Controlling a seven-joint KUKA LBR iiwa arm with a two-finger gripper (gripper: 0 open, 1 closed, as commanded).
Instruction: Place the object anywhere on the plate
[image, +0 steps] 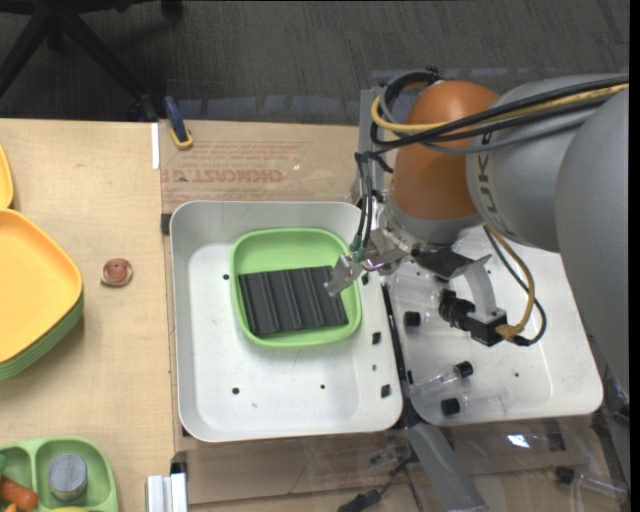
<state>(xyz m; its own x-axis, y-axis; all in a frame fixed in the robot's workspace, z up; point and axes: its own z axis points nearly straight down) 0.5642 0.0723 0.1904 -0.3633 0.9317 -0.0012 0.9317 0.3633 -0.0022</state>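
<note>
Two shallow white bins sit side by side in front of you, and the left white bin holds a light green square plastic plate toward its far side. On that plate lies a dark grey ribbed rectangular slab, flat, covering the plate's near half and touching nothing else you can see. The grey arm with the orange band reaches in from the right, and its two-finger gripper hangs at the plate's right rim, just beside the slab's far right corner. You cannot tell from this angle whether the tips touch the slab, nor how wide the gripper stands; nothing shows clamped in it. The right white bin lies mostly under the arm. Off to the left, on the wooden bench, you have stacked yellow plastic plates and a small reddish-brown round knob
</note>
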